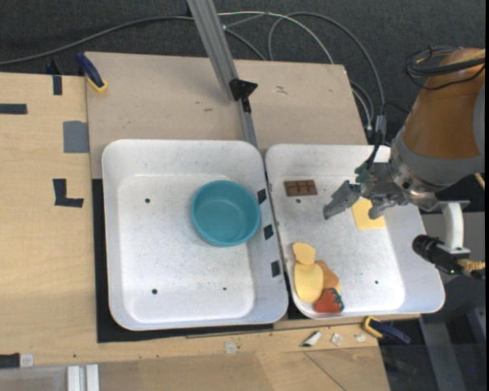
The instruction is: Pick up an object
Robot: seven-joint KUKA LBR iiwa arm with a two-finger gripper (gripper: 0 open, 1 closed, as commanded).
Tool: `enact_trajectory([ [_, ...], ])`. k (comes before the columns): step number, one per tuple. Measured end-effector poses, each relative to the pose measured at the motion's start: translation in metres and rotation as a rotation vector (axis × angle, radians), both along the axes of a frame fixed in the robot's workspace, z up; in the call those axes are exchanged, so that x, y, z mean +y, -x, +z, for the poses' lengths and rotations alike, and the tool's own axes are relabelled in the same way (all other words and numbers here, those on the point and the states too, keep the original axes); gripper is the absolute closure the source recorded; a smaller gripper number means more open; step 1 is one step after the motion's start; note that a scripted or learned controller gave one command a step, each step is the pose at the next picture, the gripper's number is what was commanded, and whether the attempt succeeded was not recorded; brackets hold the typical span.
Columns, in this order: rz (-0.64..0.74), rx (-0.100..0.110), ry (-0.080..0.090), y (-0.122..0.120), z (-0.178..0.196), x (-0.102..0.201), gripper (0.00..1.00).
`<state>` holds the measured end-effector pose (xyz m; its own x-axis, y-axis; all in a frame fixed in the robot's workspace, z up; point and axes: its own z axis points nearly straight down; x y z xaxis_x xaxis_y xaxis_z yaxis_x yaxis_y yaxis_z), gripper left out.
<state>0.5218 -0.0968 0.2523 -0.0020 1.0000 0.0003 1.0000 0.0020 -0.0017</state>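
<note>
From the camera view, two white bins are sitting side by side on the desk (187, 96). The left bin (130, 218) is holding one teal bowl (225, 212), lying near that bin's right wall, with wide bare floor to its left and below it. The right bin (407, 292) is holding one brown chocolate-like bar (301, 188) near its upper left, one flat yellow square (370, 217) toward the middle right, and a cluster at the lower left: one small yellow piece (304, 253), one larger pale yellow piece (309, 281), an orange bit (331, 278) and a red piece (329, 301), all touching or overlapping so their outlines are hard to separate.

The gripper (359, 204) is hanging over the right bin, its two fingers (337, 201) spreading apart with nothing between them. The yellow square is lying just beneath and beside the right-hand finger, partly covered by it. Bare bin floor is lying open between the bar, the square and the cluster.

The arm's grey and orange body is being cut off at the view's right edge and is hiding the right bin's upper right corner. One yellow-and-blue clamp (93, 72) is sitting at the desk's upper left, another (378, 327) below the right bin.
</note>
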Motion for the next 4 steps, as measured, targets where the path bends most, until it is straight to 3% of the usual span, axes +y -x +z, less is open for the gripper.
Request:
enact_trajectory([
  [1,0.0,0.0,0.0,0.0,0.0,0.0,0.0],
  [2,-0.002,0.006,0.0,0.004,-0.057,-0.009,0.0],
  [4,-0.001,0.002,0.0,0.005,-0.162,0.003,0.0],
])
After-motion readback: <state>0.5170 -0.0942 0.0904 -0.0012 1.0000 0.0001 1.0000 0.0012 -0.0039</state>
